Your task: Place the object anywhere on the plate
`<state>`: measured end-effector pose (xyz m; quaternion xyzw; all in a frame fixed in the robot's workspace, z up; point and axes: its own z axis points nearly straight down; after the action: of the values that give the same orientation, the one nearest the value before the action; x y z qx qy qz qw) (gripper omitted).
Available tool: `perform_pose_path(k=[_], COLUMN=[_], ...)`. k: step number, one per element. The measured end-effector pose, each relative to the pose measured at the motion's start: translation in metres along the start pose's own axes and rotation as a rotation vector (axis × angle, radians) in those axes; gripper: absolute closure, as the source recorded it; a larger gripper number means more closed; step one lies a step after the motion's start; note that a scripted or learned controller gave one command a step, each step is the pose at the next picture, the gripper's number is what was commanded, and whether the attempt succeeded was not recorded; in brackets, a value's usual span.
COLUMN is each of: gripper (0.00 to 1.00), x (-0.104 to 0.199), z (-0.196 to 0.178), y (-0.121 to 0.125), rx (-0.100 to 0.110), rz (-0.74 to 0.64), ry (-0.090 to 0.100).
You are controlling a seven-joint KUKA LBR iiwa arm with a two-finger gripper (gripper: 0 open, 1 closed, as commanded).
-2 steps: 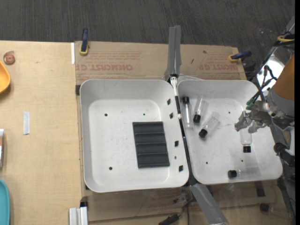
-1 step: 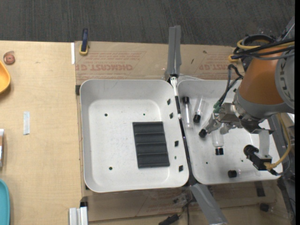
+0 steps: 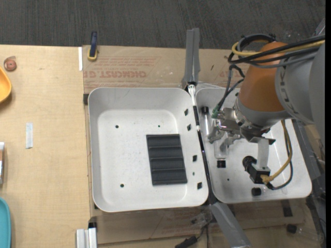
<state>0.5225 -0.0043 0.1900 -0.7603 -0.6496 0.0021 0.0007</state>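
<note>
A black ribbed rectangular plate lies flat in the left white bin, a little right of its middle. My gripper hangs over the left part of the right white bin, pointing down, with the orange-banded wrist above it. A small black block lies on the bin floor just below the gripper, apart from it. I see nothing held in the gripper.
Two more small black pieces lie in the right bin, one near its front edge and one near its back left wall. A grey divider bar runs between the bins. An orange dish sits far left on the bench.
</note>
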Motion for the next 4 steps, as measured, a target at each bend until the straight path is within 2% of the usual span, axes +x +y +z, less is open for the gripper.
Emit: perform_pose_path(k=[1,2,3,4], gripper=[1.00,1.00,1.00,1.00], x=[0.056,0.127,0.160,0.165], z=[0.000,-0.018,-0.021,-0.082], y=[-0.028,-0.053,-0.039,-0.019], rx=[0.001,-0.001,-0.002,-0.003], rz=[-0.038,0.095,-0.462,-0.870], ry=[0.000,-0.001,-0.001,-0.002])
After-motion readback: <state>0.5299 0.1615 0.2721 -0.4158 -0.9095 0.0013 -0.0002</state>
